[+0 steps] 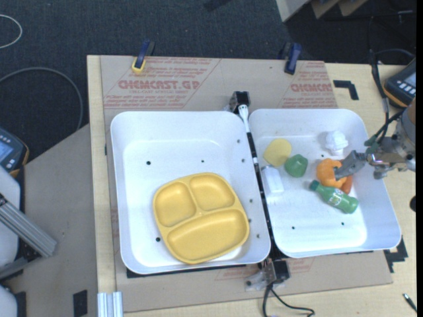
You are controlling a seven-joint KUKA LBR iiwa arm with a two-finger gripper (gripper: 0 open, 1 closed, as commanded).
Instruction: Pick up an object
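Note:
The right bin [370, 233] holds several small objects. An orange object [326, 171] lies near its right side, with a green bottle [336, 198] on its side just below it. A white crumpled object [334, 140] sits above them. Toward the bin's left are a yellow rounded object [277, 151], a green block [296, 165] and a small white piece [272, 180]. My gripper [347, 167] reaches in from the right, low over the right edge of the orange object and touching or nearly touching it.
The left bin [132, 144] holds a yellow divided plate [199, 216]. A black divider [254, 164] runs between the bins. Cables and grey gear of the arm [396, 154] hang over the right bin's right rim.

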